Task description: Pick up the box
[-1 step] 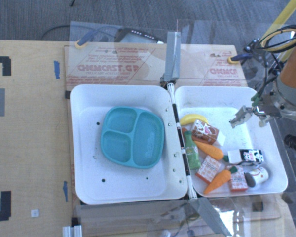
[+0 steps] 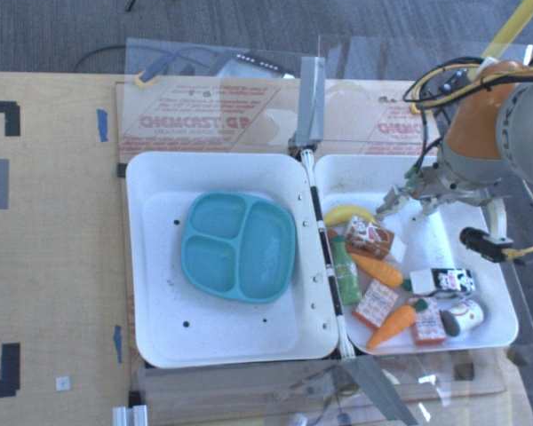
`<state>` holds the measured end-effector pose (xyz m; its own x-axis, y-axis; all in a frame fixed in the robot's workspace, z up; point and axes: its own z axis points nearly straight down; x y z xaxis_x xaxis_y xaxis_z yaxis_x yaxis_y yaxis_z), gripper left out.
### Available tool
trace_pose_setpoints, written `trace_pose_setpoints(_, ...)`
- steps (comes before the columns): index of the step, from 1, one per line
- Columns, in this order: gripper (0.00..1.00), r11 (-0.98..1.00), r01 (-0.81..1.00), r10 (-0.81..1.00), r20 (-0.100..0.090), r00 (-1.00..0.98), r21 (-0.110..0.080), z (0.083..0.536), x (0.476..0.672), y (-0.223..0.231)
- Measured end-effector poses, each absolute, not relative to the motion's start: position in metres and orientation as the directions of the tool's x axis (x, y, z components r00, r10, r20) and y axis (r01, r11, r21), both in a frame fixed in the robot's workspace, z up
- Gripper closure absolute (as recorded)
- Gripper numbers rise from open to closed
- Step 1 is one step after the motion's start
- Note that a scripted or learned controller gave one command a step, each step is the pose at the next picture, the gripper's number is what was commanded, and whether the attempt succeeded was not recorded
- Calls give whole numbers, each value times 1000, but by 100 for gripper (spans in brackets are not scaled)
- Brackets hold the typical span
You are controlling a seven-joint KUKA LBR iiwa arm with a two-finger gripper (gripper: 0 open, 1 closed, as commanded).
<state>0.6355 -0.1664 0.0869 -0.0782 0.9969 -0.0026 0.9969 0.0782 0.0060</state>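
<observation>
Red-white box (image 2: 368, 235) just below-left of claw (image 2: 407, 199)

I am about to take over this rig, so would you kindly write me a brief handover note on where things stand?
Tool: hovering over the back of the right bin, nothing seen between its fingers; open or shut cannot be told.
Boxes: several small ones lie in the right bin, among them a red-and-white box beside the banana and another red box between the two carrots.
Left bin: holds the blue divided plate.
Done: nothing lifted.
Left: pick a box, grasp, lift.
</observation>
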Motion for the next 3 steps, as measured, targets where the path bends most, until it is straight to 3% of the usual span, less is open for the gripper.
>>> trace_pose_setpoints(1,0,-344,939,939,0,344,-2,85,667,-120)
trace_pose_setpoints(2,0,-615,788,788,-13,615,-12,87,663,-100)
trace_pose_setpoints(3,100,-612,791,791,-2,612,-1,97,667,-96)
